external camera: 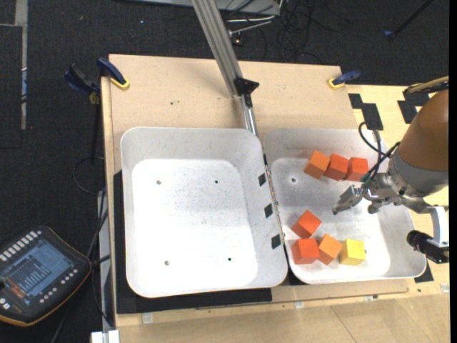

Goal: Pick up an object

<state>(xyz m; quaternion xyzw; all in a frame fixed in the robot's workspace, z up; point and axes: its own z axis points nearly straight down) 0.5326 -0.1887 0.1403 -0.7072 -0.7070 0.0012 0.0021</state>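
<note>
Several blocks lie in the right bin [400, 263]. Near its far side an orange block [318, 164], an orange-red block [338, 167] and a red block [357, 168] form a row. Closer to the front are an orange block [308, 224], a red-orange block [305, 251], another orange block [329, 248] and a yellow block [353, 251]. My gripper [359, 203] hangs over the bin's middle, between the two groups, open with nothing between its fingers. It is just below the red block and above the yellow one.
The left bin [143, 148] sits beside the right one, their rims meeting at the centre. A slanted metal rod [221, 45] reaches down to the bins' far junction. A teach pendant [36, 270] lies off the bench at lower left.
</note>
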